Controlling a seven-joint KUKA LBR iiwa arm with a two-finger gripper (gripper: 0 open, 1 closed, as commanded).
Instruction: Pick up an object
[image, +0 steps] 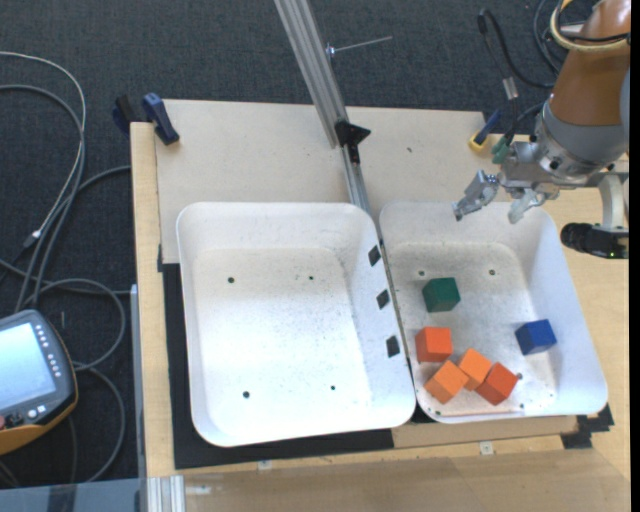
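Camera view: claw (497, 198) hangs over the far rim of the right bin (565, 290), fingers spread apart with nothing between them.

Camera view detail: the blocks all lie in the right bin, nearer the camera than the claw. The green block (441, 294) lies closest to it, the blue block (536, 336) sits toward the right wall, and four orange and red blocks (466, 373) cluster at the near edge. The left bin (200, 240) adjoins.
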